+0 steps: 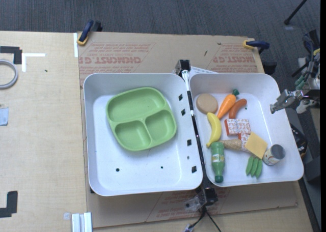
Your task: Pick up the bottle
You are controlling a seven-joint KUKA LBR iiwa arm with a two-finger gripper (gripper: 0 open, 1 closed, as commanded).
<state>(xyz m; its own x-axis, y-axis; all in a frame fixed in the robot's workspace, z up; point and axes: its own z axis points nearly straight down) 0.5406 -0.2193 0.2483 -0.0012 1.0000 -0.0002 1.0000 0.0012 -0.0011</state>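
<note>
I see the green bottle [217,161] lying near the front edge of the right bin [277,84], its cap toward the front wall. A banana [213,128] touches its top end, and green pea pods [254,166] lie just beside. My gripper [283,102] hangs over the bin's right rim; I cannot tell how its fingers stand.

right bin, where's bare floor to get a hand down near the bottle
Little room: the green bottle lies by the left wall, banana above it, green beans to its right. Bare patches: upper right corner beyond the carrot, and the left bin around the green plate.
</note>
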